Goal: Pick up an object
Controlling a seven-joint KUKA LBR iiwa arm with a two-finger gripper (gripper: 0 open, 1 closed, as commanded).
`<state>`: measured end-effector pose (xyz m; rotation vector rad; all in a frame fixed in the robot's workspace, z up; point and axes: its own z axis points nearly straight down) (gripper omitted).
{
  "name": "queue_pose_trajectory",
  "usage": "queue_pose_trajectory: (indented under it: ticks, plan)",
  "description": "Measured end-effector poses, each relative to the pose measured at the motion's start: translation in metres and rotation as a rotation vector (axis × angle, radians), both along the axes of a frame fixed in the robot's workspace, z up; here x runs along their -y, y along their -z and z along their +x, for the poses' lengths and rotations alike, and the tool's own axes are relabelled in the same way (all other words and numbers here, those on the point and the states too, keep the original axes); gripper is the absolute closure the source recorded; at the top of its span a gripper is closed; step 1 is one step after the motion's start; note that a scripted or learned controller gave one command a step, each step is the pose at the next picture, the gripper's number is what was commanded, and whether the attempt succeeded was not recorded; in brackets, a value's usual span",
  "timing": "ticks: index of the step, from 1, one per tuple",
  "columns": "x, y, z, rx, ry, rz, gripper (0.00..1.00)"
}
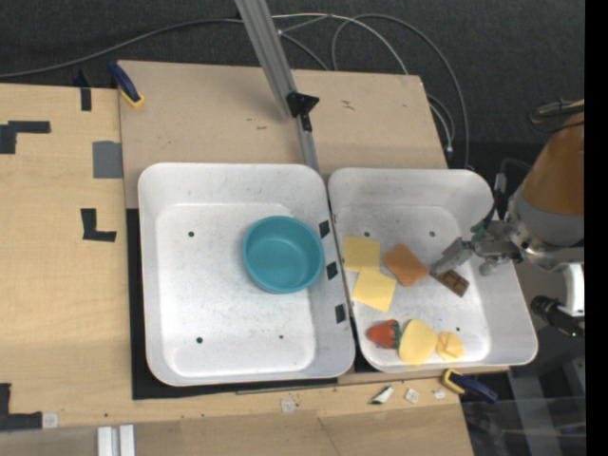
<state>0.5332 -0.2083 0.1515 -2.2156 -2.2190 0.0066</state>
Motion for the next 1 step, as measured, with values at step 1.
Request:
queue_pose_trajectory:
  ticks: [1]
  plan:
    - [0.0012,0.0493,0.0078,0.002,0.000,-0.001,0.00]
